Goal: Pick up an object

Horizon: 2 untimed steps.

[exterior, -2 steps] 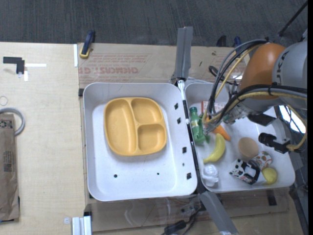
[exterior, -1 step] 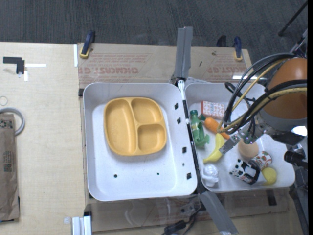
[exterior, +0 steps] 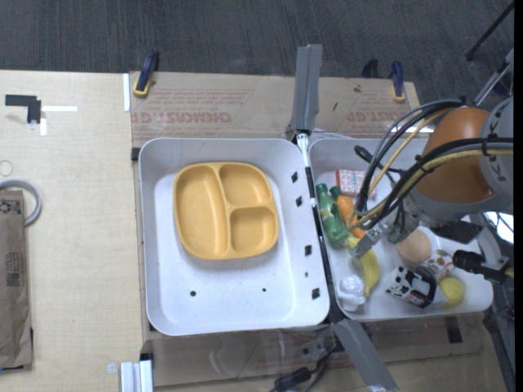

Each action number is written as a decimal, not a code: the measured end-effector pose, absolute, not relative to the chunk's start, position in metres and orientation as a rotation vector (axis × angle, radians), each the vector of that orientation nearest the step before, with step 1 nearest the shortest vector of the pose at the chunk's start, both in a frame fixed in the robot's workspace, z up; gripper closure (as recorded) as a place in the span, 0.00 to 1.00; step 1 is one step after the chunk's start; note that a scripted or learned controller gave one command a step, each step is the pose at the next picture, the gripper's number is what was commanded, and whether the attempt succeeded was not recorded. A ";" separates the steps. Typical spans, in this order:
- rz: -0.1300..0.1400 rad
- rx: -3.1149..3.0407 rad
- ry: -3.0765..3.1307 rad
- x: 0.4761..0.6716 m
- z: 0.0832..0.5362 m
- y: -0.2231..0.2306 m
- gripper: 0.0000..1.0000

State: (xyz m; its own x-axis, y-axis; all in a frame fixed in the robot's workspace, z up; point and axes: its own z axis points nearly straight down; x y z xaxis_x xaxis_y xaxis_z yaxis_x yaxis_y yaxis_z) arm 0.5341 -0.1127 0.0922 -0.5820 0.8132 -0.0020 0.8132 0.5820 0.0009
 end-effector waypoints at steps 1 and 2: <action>0.003 1.632 2.677 0.487 0.093 -0.108 0.00; -0.002 1.480 2.772 0.487 0.191 -0.067 0.00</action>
State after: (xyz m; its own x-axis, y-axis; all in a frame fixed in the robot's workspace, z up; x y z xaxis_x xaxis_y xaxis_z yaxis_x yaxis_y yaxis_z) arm 0.4874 -0.0670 0.1909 -0.5563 0.8310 -0.0002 0.8310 0.5563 -0.0012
